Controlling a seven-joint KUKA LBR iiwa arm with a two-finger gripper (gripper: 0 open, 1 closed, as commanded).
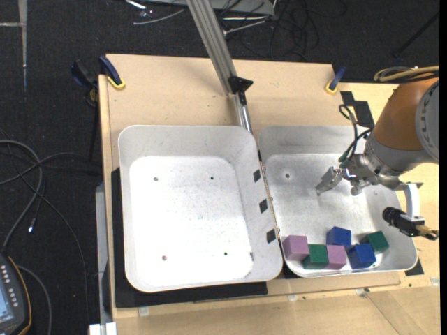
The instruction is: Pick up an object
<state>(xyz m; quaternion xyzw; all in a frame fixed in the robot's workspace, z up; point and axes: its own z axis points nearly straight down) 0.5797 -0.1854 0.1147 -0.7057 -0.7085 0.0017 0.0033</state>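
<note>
Several small blocks lie clustered at the near end of the right bin: a purple block, a green block, a pink-purple block, two blue blocks and a dark green block. My gripper hangs over the middle of the right bin, farther back than the blocks and apart from them. Its two fingers are spread open and nothing sits between them.
The left bin lies beside the right one, their rims meeting at the centre. A slanted metal pole runs down from the top to the bins' far edge. Clamps grip the bench's far corners.
</note>
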